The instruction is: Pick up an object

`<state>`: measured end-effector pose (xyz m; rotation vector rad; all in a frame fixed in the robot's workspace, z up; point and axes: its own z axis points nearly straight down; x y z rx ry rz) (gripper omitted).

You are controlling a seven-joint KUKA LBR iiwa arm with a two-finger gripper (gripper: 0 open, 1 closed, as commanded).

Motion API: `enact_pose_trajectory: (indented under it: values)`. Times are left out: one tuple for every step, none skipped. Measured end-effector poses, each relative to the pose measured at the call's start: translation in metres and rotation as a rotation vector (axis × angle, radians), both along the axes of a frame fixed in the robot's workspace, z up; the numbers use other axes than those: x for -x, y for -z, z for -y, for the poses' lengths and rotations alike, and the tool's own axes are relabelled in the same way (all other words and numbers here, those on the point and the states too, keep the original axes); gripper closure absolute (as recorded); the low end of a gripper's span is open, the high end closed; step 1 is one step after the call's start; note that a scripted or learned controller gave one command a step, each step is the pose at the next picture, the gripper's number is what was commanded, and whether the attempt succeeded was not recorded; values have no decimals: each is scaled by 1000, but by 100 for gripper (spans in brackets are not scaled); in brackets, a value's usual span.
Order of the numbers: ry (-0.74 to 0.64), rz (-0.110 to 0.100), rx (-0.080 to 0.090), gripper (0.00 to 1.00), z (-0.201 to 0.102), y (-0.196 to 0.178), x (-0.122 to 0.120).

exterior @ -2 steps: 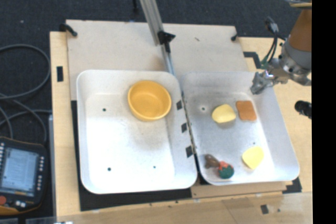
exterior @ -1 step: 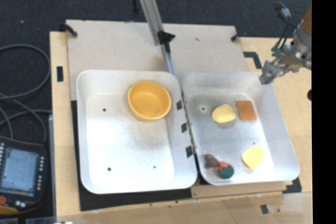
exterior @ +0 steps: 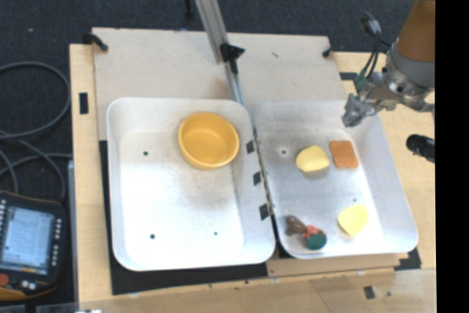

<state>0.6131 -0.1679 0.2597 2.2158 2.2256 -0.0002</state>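
the gripper [exterior: 357,112] hangs over the far right corner of the right bin [exterior: 392,179], and i cannot tell how its jaws stand. the nearest object, an orange block [exterior: 344,155], lies just below it toward the camera, long axis running near to far, with a yellow lump [exterior: 312,159] beside it.

The arm [exterior: 418,33] is cut off at the right side of the view, so just its orange band and wrist show; the gripper [exterior: 354,113] is small and blurred over the right bin's [exterior: 388,179] far rim; a handheld screen [exterior: 26,238] is cropped by the left edge; the small brown, red and green objects [exterior: 306,231] blur together, their kind unclear.
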Motion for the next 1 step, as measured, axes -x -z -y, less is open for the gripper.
enact_pose_trajectory:
  values:
    - [-2,1,-2,100,-53,-8,10]
